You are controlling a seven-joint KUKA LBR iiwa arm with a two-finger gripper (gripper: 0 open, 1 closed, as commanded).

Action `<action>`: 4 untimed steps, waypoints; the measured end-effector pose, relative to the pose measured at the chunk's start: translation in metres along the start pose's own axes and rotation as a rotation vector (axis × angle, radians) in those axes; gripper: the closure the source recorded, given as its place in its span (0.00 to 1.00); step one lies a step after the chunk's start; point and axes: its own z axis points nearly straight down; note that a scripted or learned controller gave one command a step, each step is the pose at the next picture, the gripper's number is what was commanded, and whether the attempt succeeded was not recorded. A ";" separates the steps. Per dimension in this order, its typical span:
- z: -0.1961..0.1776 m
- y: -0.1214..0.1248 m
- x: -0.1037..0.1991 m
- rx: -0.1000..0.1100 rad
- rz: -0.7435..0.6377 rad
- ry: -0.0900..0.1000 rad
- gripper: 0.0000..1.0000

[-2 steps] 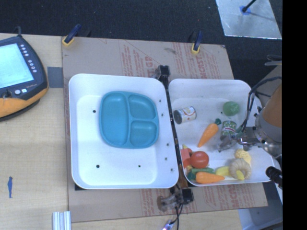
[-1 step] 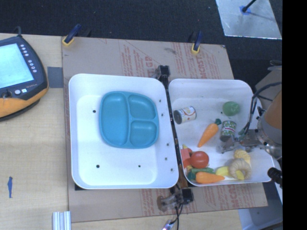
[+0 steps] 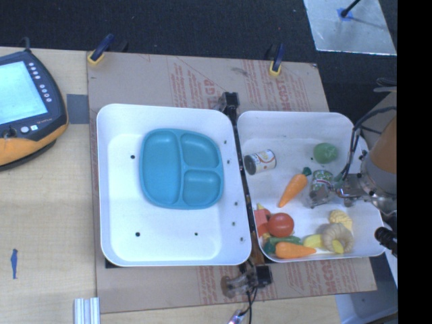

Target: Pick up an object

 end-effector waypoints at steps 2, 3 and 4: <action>0.000 0.037 0.072 0.002 -0.001 0.001 0.00; -0.010 0.037 0.070 0.005 -0.002 0.001 1.00; -0.010 0.037 0.070 0.005 -0.003 0.000 0.00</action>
